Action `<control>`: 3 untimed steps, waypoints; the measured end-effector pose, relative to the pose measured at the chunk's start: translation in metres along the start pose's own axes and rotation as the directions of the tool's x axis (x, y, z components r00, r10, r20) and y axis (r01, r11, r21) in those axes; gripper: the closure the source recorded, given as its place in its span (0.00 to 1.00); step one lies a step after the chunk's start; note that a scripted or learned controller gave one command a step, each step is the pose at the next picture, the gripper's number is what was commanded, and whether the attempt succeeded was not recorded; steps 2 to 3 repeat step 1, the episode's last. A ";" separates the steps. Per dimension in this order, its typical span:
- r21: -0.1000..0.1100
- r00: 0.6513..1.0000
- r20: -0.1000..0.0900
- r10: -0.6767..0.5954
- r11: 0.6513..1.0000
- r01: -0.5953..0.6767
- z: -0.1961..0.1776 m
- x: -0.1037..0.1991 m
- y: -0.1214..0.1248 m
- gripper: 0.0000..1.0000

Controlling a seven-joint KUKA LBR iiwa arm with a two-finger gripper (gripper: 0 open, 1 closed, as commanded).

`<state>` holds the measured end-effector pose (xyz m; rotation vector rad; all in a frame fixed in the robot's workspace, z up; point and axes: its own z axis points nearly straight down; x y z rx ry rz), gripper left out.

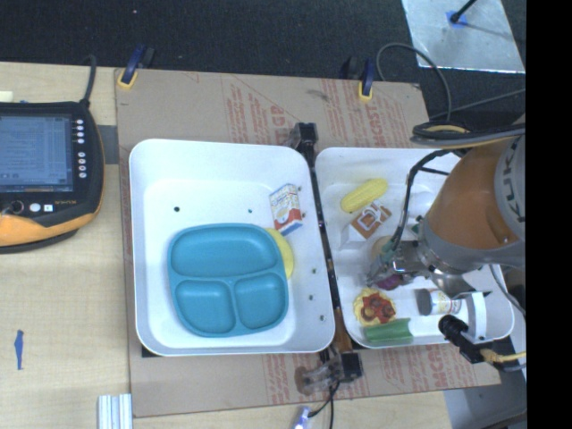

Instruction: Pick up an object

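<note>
- Yellow corn point(364, 194), lying at a slant at the right bin's far side.
- Green block point(387, 332), flat at its near edge.
- Blue plate point(229, 277), 3 compartments, left bin.

Right bin point(332, 239) crowded under the arm point(474, 204); open floor beside blue tray point(230, 277).

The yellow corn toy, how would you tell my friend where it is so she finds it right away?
Look at the right white bin, the one the grey and orange arm reaches over. Near that bin's far edge lies the yellow corn toy, just above a small brown and white packet. It is the only plain yellow, long, bumpy thing in that bin.
</note>
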<state>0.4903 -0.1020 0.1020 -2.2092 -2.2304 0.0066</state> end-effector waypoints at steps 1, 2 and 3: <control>-0.002 1.000 -0.002 0.005 1.000 -0.005 -0.090 0.049 0.050 1.00; -0.002 1.000 -0.002 0.005 1.000 -0.005 -0.090 0.049 0.050 1.00; -0.002 1.000 -0.002 0.005 1.000 -0.005 -0.090 0.049 0.050 1.00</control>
